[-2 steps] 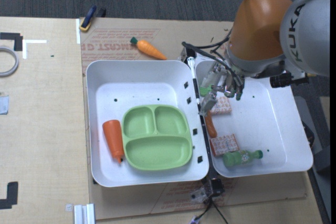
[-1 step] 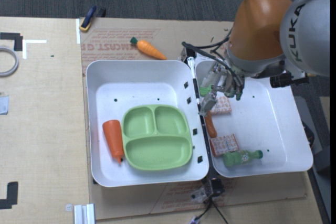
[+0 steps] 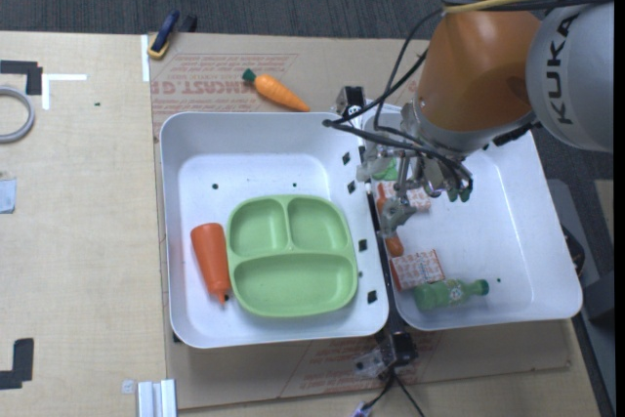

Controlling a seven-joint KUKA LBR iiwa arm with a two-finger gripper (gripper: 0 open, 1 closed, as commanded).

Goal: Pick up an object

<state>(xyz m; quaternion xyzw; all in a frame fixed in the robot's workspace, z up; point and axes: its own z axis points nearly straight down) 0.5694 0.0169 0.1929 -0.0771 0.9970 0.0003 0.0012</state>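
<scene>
Red-and-white packet [image 3: 414,267]: lying flat on the right bin [image 3: 527,239] floor, just above the green bottle [image 3: 449,292] and touching it. Gripper [image 3: 405,200] poised above the packet, likely descending for a pick; finger state cannot be told.

- Two white bins: left bin [image 3: 186,161], right bin [image 3: 532,229].
- One green divided plate [image 3: 293,256].
- Two carrots: one in the left bin [image 3: 210,259], one on the bench [image 3: 276,90].
- One green bottle [image 3: 447,293].
- Two red-and-white packets [image 3: 414,267] [image 3: 405,200].
- One arm, one gripper [image 3: 415,190].
</scene>
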